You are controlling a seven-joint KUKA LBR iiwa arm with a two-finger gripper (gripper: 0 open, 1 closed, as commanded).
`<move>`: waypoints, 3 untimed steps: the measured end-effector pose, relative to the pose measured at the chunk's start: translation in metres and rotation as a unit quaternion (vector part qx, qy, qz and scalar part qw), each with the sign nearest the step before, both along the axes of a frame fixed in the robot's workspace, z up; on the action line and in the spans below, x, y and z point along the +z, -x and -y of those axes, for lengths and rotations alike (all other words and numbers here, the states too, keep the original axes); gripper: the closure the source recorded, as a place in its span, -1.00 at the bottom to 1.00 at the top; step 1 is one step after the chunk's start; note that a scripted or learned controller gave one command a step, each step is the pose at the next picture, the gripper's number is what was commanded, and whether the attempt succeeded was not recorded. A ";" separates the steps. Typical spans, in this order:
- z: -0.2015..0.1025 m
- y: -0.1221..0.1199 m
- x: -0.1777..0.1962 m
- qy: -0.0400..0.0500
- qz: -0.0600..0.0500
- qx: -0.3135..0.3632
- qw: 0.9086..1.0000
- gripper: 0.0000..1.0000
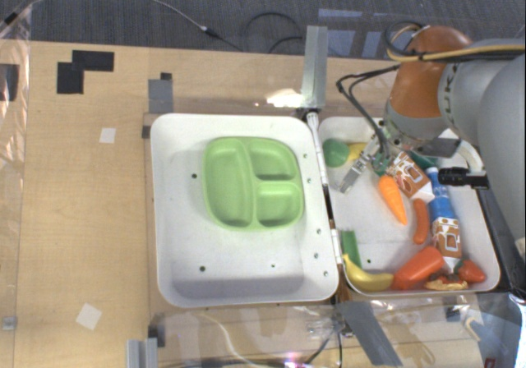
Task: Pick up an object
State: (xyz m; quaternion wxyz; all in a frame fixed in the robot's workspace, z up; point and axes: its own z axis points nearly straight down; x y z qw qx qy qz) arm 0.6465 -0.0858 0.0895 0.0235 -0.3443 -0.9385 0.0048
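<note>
On the pale wooden bench (82, 218), the right bin (362, 218) holds toy food, and the gripper (362, 165) hangs at its ten o'clock corner, seemingly empty, beside the carrot (394, 199), which looks light, stiff, slick and best pinched mid-body.

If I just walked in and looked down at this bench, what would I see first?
Probably the bright green divided plate, sitting alone in the middle of the left white bin. Next, the big grey arm with its orange band reaching in from the right, its gripper low over the right bin. That bin is crowded with toy food: an orange carrot, a yellow banana and a blue bottle.
</note>
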 end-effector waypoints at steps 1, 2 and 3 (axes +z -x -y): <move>0.018 0.054 0.000 0.004 0.029 0.019 0.999 -1.00; 0.069 0.094 0.001 0.006 0.028 -0.024 0.999 -1.00; 0.067 0.090 0.014 0.006 0.033 -0.020 0.999 1.00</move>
